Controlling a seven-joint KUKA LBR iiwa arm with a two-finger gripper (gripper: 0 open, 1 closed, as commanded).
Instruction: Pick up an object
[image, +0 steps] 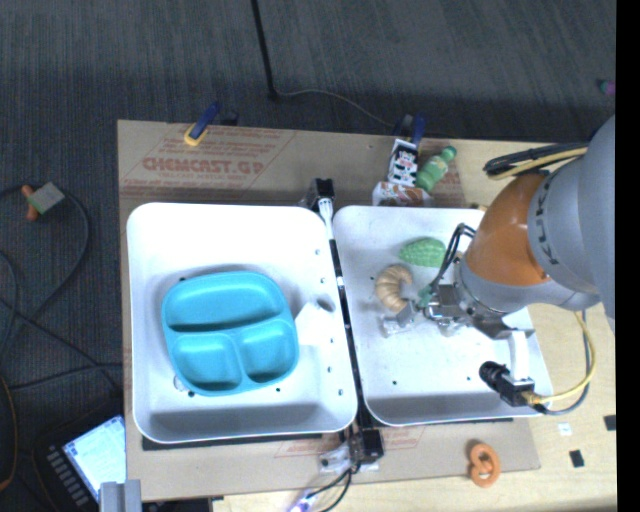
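On the surface (150, 150), the right bin (440, 395) holds a croissant (393, 286) mid-bin; the gripper (405, 318) hovers beside it, probably lining up a grasp, its opening unclear.

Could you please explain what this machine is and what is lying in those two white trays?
This is one camera looking down at a slant on a bench. The grey machine with the orange band is a robot arm reaching in from the right; its hand is down inside the right bin. Its job is to pick something up. Beside the hand lie a tan, croissant-shaped toy and a light green object. I cannot tell whether the hand holds anything. The left bin holds a blue divided tray. An orange ring lies on the bench in front of the bins.
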